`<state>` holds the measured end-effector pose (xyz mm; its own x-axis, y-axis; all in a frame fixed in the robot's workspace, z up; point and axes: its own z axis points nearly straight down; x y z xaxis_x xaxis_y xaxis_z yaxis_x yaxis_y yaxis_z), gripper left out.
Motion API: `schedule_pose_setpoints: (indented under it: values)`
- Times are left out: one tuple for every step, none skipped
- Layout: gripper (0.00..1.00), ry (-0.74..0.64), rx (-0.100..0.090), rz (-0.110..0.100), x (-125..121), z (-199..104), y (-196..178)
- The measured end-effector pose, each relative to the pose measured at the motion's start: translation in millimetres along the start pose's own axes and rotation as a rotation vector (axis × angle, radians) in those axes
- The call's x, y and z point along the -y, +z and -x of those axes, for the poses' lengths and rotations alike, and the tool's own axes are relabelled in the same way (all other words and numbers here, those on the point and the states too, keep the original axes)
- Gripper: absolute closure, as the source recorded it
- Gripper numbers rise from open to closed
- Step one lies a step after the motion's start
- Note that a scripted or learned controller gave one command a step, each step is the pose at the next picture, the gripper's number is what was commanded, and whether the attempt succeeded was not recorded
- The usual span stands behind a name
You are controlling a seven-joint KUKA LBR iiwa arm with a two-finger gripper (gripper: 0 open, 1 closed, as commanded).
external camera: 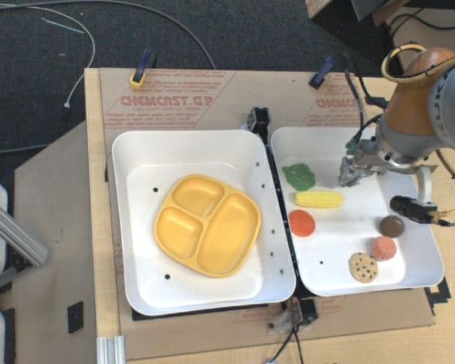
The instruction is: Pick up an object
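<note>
dark carpet floor (45,89), stray cables (53,21), cardboard-covered bench (189,97)

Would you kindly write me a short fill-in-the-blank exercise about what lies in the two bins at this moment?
1. The yellow divided plate lies in the ____ bin.
2. The corn cob lies between the green leaf and the ____ slice.
3. The cookie lies in the right bin, just below the ____ piece.

Missing words: left; red tomato; pink
</note>
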<state>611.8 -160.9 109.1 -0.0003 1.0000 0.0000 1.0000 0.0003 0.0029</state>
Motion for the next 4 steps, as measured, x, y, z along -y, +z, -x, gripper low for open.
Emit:
schedule_pose_setpoints:
  values:
    - [1.00,-0.002,0.001,0.001,0,-11,-52]
    - [1.00,-0.001,0.002,0.005,1,-9,-117]
    - [1.00,-0.001,0.002,0.003,-1,-9,-162]
    - [1.00,-0.005,-0.002,-0.004,3,-57,-164]
